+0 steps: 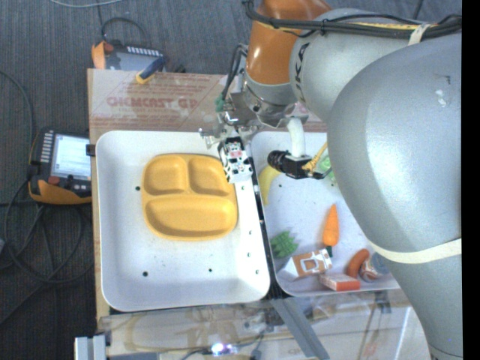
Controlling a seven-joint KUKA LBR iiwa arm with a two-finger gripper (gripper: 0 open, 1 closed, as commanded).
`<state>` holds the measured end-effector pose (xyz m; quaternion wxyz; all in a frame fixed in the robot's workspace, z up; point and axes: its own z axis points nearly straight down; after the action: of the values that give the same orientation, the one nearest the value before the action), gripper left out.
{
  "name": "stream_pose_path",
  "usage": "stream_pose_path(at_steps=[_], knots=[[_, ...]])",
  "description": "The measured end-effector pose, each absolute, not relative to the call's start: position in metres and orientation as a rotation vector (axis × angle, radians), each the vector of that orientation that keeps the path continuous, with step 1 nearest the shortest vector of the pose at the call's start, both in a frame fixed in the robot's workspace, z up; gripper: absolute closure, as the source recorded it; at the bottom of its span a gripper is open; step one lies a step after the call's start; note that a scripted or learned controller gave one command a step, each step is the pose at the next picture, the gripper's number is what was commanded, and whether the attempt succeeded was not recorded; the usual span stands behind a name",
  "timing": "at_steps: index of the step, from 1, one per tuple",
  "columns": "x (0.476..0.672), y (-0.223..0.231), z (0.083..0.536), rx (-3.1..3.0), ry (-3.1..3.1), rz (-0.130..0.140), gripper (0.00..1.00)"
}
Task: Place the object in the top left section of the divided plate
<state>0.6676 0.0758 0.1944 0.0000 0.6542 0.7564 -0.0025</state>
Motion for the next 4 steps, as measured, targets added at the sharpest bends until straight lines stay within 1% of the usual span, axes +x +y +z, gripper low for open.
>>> stream_pose_path(at_steps=[1, 2, 3, 4], knots=[[0.668, 0.145, 0.204, 2.224, 2.218, -0.008, 1.00], [0.667, 0.198, 0.167, 2.200, 2.240, -0.011, 1.00], [0.656, 0.139, 0.136, 2.134, 2.305, -0.010, 1.00], [0.633, 0.115, 0.148, 2.157, 2.284, -0.010, 1.00]])
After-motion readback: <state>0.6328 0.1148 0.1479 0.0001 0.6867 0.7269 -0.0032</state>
